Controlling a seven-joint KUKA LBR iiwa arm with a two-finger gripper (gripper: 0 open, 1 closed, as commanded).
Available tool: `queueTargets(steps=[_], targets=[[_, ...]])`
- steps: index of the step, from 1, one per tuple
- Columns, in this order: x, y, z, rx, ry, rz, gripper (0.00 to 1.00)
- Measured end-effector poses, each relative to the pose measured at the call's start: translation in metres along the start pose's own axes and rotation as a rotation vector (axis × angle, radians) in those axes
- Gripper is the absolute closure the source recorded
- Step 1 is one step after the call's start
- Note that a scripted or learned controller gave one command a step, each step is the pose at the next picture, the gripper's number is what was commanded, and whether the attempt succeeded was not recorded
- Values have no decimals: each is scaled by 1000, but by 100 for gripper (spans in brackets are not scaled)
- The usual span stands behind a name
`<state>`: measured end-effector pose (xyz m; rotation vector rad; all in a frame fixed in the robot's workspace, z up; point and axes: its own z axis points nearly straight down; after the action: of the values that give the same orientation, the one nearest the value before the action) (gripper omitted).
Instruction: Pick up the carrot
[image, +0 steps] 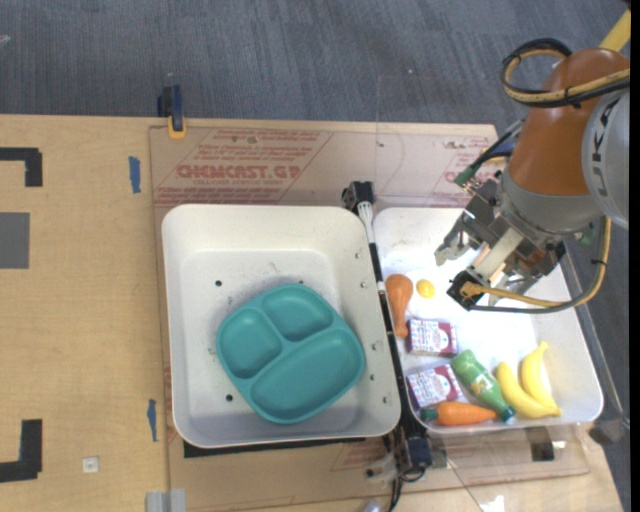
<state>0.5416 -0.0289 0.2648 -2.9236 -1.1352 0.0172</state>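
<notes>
Approach step was in hand: tool (462, 272) hung open and empty over the right bin (590, 385). Carrot (464, 413) lay well apart, at the near wall; descent there was judged necessary.

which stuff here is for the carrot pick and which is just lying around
For the job: carrot, hand.

Lying about: bananas, green bottle, chicken drumstick, two purple packets, small yellow piece, teal divided plate.
</notes>
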Motion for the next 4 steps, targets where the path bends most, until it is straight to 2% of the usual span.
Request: queueTargets(steps=[1,2,3,4], targets=[[-63,77,4,-11,4,-6,0],[-99,163,51,-9,6,310,0],[-136,141,-61,-14,14,398,0],[-144,130,-24,3,6,537,0]])
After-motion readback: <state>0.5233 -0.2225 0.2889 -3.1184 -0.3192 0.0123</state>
